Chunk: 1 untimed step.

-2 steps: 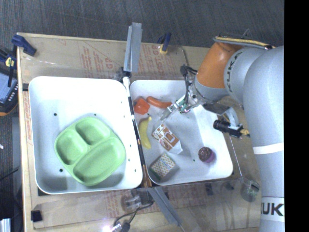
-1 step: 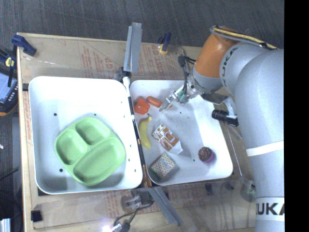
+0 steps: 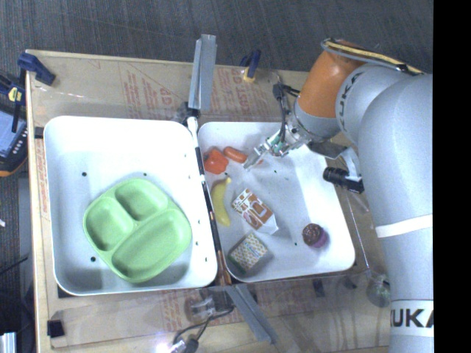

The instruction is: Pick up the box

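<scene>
The end effector (image 3: pixel 263 153) hangs over the upper part of the right bin (image 3: pixel 335 252), close to a sausage (image 3: pixel 235 154) and a tomato (image 3: pixel 215 162). Whether it is wide or narrow I cannot tell; the tip is small and blurred here, and nothing can be seen held in it.

There are 2 candidates for the box. The box (image 3: pixel 255 210), white with brown print, lies tilted near the middle of the right bin, just right of a banana (image 3: pixel 221 201). A second, flatter carton (image 3: pixel 248 252) sits below it, close to the bin's lower-left corner. I take the upper one as the target, since it is nearer the tool and has more bare floor around it.

The step in hand is the approach, and it is not yet done: the tool is well apart from the box, up and slightly right of it. To do it well, I would travel down-left above the contents, clear of the sausage and tomato, and centre over the box before descending. The box lies at a slant to the bin walls, so the wrist should turn to close across its narrow width. The banana side is tight; a finger landing there could nudge the fruit or tip the box. A round plum (image 3: pixel 313 234) at the right is well out of the way. The left bin (image 3: pixel 62 134) holds a green tray (image 3: pixel 137 230) and plays no part.
</scene>
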{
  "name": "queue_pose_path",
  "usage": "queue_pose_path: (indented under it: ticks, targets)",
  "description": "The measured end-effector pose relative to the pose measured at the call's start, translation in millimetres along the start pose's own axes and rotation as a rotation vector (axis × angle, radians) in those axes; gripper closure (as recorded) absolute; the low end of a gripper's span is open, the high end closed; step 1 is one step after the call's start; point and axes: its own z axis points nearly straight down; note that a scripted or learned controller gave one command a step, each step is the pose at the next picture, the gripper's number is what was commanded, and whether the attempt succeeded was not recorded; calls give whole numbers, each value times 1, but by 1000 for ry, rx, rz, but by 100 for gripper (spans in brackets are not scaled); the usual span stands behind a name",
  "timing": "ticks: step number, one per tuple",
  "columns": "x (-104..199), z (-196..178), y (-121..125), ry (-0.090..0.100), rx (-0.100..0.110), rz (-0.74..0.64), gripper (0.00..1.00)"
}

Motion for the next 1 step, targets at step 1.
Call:
queue_pose_path:
  ticks: [1]
  targets:
    - [29, -15, 15, 4, 3, 62, 0]
